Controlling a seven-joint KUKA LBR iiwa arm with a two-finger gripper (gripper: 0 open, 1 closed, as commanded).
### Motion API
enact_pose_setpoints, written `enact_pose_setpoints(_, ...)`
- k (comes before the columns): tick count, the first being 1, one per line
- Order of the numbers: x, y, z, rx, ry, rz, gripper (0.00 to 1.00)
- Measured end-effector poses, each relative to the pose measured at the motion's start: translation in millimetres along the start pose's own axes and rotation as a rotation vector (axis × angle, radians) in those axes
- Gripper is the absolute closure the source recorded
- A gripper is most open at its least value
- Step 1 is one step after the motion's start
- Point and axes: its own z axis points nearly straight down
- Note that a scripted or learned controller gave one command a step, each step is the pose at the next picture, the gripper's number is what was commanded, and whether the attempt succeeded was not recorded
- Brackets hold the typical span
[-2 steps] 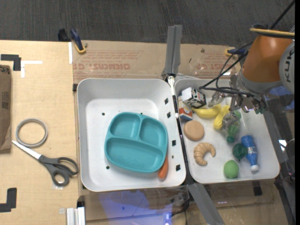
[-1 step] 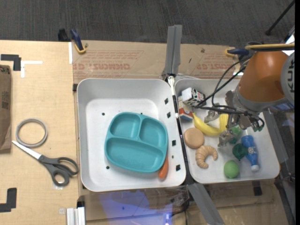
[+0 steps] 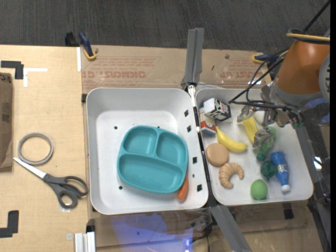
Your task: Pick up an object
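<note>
The right bin point(image 3: 302, 193) holds several toy foods. Among them are a yellow banana point(image 3: 231, 141), a tan round bun point(image 3: 217, 154), a croissant point(image 3: 231, 173), a green lime point(image 3: 259, 189) and a blue bottle point(image 3: 280, 171). A yellow piece point(image 3: 249, 127), a dark green item point(image 3: 268, 168) and a small white box point(image 3: 216, 109) lie there too. My gripper point(image 3: 273, 121) hangs low over the bin's upper right part, just above a grey-green item point(image 3: 264, 138) and beside the yellow piece. The arm hides what lies under it.
In the left bin point(image 3: 100, 156) lies a teal divided plate point(image 3: 153, 159) with an orange carrot point(image 3: 182, 189) at its lower right edge. Scissors point(image 3: 55, 182) and a tape ring point(image 3: 35, 147) lie on the wooden bench at the left. Cables trail from the arm.
</note>
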Motion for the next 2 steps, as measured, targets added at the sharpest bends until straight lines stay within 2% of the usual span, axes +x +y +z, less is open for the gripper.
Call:
enact_pose_setpoints(1, 49.0, 38.3, 0.4, -0.002, 0.002, 0.006, 0.0)
enact_pose_setpoints(2, 9.3, 30.5, 0.1, -0.001, 0.0, 0.098, 0.0)
